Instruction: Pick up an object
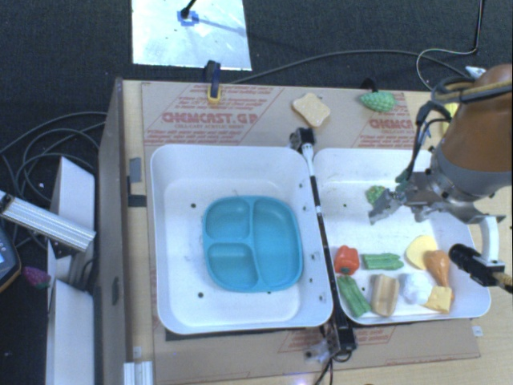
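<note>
Gripper (pixel 383 207) sits low in the right bin (pixel 353 171), fingers pointing left, right up against a small green leafy toy (pixel 375 192). Honestly can't tell if it's pinched or just touching. Rest of the play food is piled along the near edge of that bin: red pepper (pixel 346 258), green pickle-looking thing (pixel 381 261), a green pea pod (pixel 353 294), a tan bread piece (pixel 385 293), yellow disc (pixel 420 251), orange chunk (pixel 438 265). Left bin (pixel 172 215) has a blue divided plate (pixel 252 243). On the cardboard behind the bins: a toast slice (pixel 311 110) and a green bumpy item (pixel 377 101).
</note>
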Robot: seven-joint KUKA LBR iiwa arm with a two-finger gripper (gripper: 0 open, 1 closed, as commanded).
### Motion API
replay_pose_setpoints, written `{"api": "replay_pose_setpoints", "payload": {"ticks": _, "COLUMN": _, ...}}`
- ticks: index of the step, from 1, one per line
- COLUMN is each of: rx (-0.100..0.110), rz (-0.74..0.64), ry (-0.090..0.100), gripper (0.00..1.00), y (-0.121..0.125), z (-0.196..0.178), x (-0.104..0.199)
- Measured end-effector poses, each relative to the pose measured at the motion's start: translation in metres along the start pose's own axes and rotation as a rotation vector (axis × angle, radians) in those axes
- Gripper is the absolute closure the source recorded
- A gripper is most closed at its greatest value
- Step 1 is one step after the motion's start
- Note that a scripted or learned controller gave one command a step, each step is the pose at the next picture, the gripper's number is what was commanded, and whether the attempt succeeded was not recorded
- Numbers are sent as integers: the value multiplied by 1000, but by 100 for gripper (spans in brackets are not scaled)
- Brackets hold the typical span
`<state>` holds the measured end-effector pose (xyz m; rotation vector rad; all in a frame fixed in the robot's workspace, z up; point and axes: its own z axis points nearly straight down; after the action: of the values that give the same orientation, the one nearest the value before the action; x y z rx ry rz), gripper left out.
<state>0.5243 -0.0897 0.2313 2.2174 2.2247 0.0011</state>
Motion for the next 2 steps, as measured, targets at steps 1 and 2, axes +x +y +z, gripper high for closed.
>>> {"api": "replay_pose_setpoints", "payload": {"ticks": 1, "rx": 2, "rz": 3, "ry": 0, "gripper": 0, "y": 48, "z": 103, "x": -59}}
{"api": "replay_pose_setpoints", "payload": {"ticks": 2, "rx": -10, "rz": -1, "ry": -2, "gripper": 0, "y": 116, "z": 136, "x": -35}}
